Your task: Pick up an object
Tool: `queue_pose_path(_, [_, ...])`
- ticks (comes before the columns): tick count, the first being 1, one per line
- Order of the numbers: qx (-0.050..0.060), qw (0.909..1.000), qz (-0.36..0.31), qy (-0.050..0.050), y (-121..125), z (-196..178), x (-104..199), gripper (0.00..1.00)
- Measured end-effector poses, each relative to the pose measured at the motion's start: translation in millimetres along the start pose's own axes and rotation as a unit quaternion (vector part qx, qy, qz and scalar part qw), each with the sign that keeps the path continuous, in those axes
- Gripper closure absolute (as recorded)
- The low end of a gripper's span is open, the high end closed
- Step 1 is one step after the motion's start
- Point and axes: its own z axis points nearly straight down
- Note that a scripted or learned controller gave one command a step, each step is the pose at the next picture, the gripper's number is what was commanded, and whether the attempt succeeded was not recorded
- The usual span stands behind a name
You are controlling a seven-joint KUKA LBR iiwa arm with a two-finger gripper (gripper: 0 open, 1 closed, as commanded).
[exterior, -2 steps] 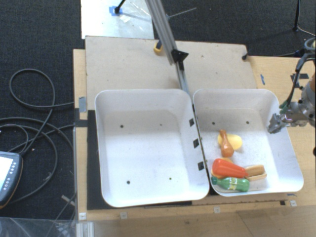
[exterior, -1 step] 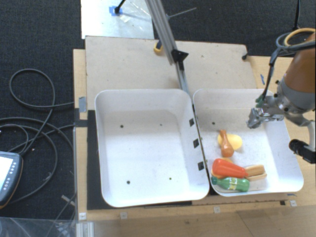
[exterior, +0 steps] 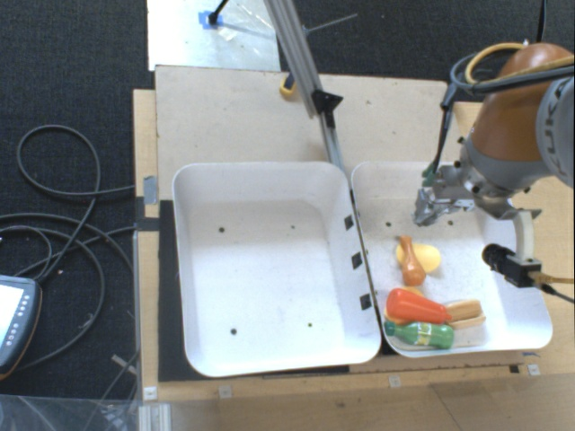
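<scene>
Gripper [exterior: 429, 209] hangs over right bin [exterior: 377, 187], upper part; finger state hard to read, can't tell. Toy drumstick [exterior: 411, 262] w/ yellow piece [exterior: 429, 258] lies below it, apart. Carrot [exterior: 416, 307], hotdog [exterior: 464, 312], green bottle [exterior: 421, 333] crowd near edge, touching. Arm cut off at right.

The surface [exterior: 243, 119] carries 2 white bins side by side. The left bin [exterior: 193, 268] sits toward the surface's left edge. In the right bin [exterior: 382, 191], the hand [exterior: 429, 209] hangs over the far part of the floor, nothing visible between its fingers. Nearer the front lie a yellow lemon-like piece [exterior: 429, 258] touching an orange drumstick-shaped toy [exterior: 411, 263], then a red-orange carrot [exterior: 415, 306], a hot dog [exterior: 464, 312] and a green bottle [exterior: 422, 334] along the front wall
</scene>
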Motion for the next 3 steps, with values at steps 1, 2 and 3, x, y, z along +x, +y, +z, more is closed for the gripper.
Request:
queue_pose_path(1, [-0.001,1.0,0.001,0.0,26.2,0.4,41.5,1.0])
queue_pose_path(2, [-0.001,1.0,0.0,0.0,39.9,-11.4,93.7,1.0])
queue_pose_path(3, [0.0,1.0,0.0,0.0,60.3,1.3,145.7,1.0])
